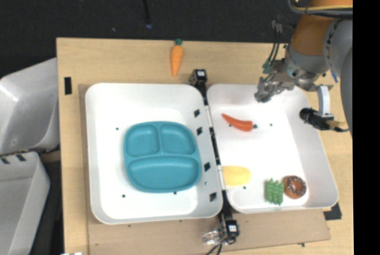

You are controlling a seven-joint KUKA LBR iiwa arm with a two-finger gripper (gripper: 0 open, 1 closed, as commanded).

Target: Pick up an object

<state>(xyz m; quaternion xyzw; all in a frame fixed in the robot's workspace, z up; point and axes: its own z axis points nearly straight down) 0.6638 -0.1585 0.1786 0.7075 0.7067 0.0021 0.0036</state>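
The grey metal pincer [265, 92] is seen above the far edge of the right shallow white plastic bin [309, 147]; its finger state cannot be told. In this bin are laid a glossy red chilli pepper [238, 123], a smooth yellow rounded piece [236, 175], a knobbly green cluster [274, 191] and a brown ring doughnut [294, 186].

Teal divided plate [161, 156] in left bin [98, 129]; carrot [176, 57] on bench [119, 58].

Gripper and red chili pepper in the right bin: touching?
Apart. The camera view shows bare white bin floor between the gripper and the red chili pepper, which lies below and left of it.
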